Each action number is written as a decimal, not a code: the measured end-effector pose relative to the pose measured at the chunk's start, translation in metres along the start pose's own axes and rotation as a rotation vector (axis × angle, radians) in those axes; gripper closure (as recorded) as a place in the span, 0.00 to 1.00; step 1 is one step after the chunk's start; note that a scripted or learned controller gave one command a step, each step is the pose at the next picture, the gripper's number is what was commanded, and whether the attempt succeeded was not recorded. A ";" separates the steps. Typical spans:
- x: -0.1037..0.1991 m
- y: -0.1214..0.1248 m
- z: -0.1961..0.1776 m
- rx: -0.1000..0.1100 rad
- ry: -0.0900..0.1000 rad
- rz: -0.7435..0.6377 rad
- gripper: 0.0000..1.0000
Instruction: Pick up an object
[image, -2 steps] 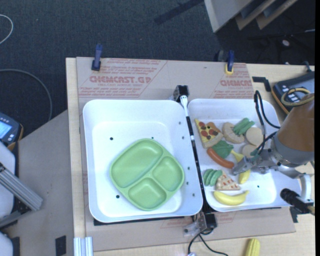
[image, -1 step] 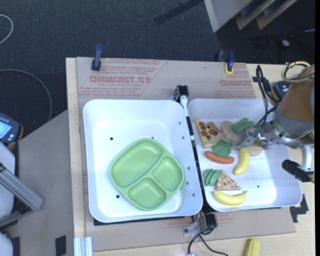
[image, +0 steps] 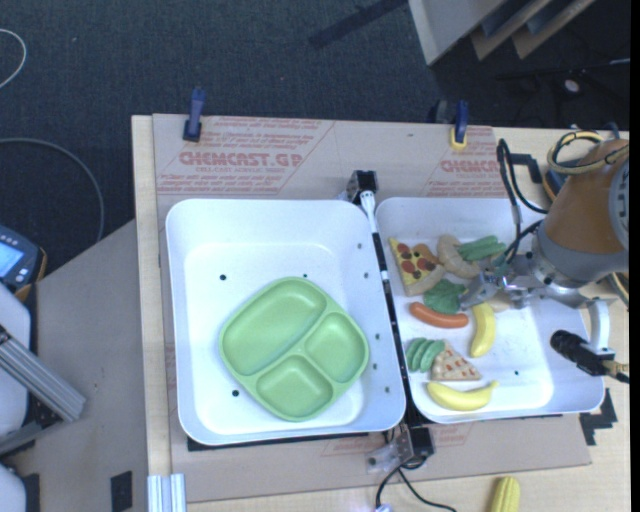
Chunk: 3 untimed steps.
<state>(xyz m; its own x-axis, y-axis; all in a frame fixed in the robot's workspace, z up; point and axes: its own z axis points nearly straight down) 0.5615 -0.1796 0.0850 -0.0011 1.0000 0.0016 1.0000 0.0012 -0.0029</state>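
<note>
A dark carpeted floor lay around the bench (image: 300, 160), whose brown board carried two white bins side by side. The left bin (image: 190, 300) held one green divided plate (image: 293, 347). In the right bin (image: 535, 385), toy food was heaped toward nine o'clock: two pizza slices, one (image: 415, 262) at eleven o'clock and one (image: 455, 366) at seven; two bananas, a small one (image: 482, 330) near the middle and a larger one (image: 460, 396) at six; one hot dog (image: 438, 316); and several green leafy pieces. A third banana (image: 504, 493) lay outside on the bench.

The gripper (image: 497, 285) hung low over the heap's upper part, near the greens; how its jaws stood I could not tell, and nothing showed between them. This looked like the reaching step. The next move would call for settling squarely over one piece clear of its neighbours before closing.
</note>
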 end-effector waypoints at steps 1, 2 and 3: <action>-0.001 0.001 -0.010 -0.003 -0.002 0.001 1.00; 0.021 -0.022 -0.062 -0.003 -0.001 0.000 1.00; 0.092 -0.017 -0.143 -0.013 -0.001 -0.007 1.00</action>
<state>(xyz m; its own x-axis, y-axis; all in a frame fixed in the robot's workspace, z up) 0.5448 -0.0873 0.2285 -0.0086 1.0000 0.0009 0.9999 0.0086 0.0098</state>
